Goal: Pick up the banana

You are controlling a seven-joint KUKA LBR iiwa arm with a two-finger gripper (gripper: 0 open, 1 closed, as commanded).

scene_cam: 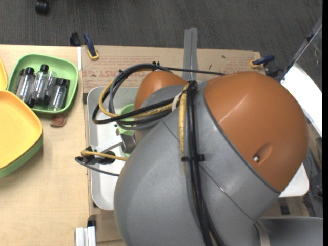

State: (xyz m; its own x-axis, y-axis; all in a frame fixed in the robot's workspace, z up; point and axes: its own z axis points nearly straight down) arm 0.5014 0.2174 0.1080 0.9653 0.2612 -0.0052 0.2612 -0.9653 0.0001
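Note:
My grey arm with its orange bands (246,122) looms close under the camera and covers most of both white bins. It leans down over the left bin (100,152), where a strip of wall and floor shows at the left. A green object (126,118) peeks out from under the arm inside that bin. Just below it, a dark part that looks like the gripper (127,142) sticks out from under the wrist. The arm hides whatever lies beneath it.
Black and yellow cables (110,94) loop off the wrist over the left bin. A green tray of vials (43,83) and stacked yellow plates (18,132) sit on the wooden table at left. Blue clamps (89,45) hold the cardboard backing.

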